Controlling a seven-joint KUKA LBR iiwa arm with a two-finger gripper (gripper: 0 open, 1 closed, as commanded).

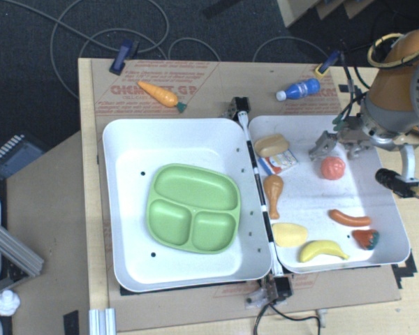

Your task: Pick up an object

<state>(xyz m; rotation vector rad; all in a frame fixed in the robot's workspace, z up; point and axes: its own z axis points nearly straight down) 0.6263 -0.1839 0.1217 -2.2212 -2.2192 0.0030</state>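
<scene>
While gripper [333, 144] hovers just above-left of red ball [332, 167], fingers spread, holding nothing, we judge ball light, smooth, apt to roll; pinch across middle.

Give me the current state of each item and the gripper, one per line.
gripper: over right bin, above the tomato, holding nothing
tomato: loose in right bin
sausage: lying flat
banana: lying at front wall
drumstick: lying by divider
green tray: flat in left bin
carrot: outside bins
blue bottle: on its side, outside bins
</scene>
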